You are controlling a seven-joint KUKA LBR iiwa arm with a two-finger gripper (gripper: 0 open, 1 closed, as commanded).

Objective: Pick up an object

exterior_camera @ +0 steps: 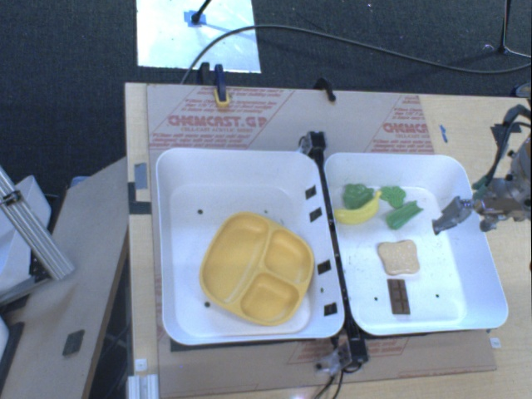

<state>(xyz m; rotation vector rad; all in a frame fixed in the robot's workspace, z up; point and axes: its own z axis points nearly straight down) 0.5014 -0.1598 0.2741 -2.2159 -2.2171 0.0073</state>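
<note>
Dark carpet surrounding a pale wooden bench (pixel 141 248), carrying two shallow white bins side by side. Lying in the left white bin (pixel 179 173): a yellow plastic divided plate (pixel 256 267) with three compartments, sitting near the bin's middle. Resting in the right white bin (pixel 482 293), from left to right: a green leafy toy vegetable (pixel 358 194) touching a yellow toy banana (pixel 358 212), a second green leafy piece (pixel 392 195), a green toy pepper-like piece (pixel 404 215), then lower down a tan slice of toy bread (pixel 399 258) and a brown chocolate-coloured bar (pixel 399 297) just below it. Hovering over that bin's right edge, well apart from every toy: the grey two-finger gripper (pixel 453 214), jaw spacing impossible to tell, nothing showing between the fingers.
</note>
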